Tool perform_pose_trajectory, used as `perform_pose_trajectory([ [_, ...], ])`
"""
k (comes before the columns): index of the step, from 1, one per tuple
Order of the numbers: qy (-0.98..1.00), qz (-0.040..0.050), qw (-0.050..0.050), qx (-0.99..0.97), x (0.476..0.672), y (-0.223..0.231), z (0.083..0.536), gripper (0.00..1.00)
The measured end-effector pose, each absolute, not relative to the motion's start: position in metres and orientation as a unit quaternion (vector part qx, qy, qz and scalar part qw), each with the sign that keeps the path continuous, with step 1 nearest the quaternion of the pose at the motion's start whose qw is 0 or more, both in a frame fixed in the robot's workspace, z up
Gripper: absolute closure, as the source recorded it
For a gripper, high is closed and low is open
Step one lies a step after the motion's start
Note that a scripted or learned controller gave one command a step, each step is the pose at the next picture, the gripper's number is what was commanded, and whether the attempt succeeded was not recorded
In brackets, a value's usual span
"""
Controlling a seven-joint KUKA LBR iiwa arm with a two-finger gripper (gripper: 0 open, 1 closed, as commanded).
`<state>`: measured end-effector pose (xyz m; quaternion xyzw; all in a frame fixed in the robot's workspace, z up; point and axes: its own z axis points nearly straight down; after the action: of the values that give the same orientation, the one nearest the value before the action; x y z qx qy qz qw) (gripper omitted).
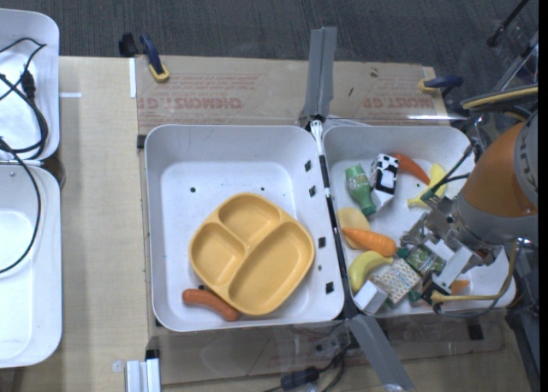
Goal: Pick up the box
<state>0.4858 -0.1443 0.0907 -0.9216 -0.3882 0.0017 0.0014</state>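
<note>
The box (392, 282) is a small speckled carton with a white end. It lies tilted near the front edge of the right bin (445, 135), beside a banana (366, 267). My gripper (431, 259) hangs low over the bin's front right part, just right of and above the box, with the grey wrist and orange band (507, 178) behind it. A small green packet (420, 258) lies right at the gripper's tip and touches the box's upper right corner. The arm hides part of the bin floor to the right.
The right bin also holds a carrot (369, 240), a green bottle (360, 187), a black-and-white toy (386, 174), an orange pepper (413, 167) and a yellow piece (433, 185). In the left bin (171, 168) lie a yellow divided plate (251, 252) and a sausage (210, 300).
</note>
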Motion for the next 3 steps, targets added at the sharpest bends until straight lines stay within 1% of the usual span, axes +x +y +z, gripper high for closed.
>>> perform_pose_trajectory([
  [1,-0.331,0.0032,0.014,-0.944,0.544,-0.205,0.089,0.0],
  [2,-0.328,0.0021,0.001,-0.945,0.516,-0.143,0.091,0.0],
  [3,-0.328,0.0034,0.002,-0.945,0.516,-0.144,0.099,1.0],
])
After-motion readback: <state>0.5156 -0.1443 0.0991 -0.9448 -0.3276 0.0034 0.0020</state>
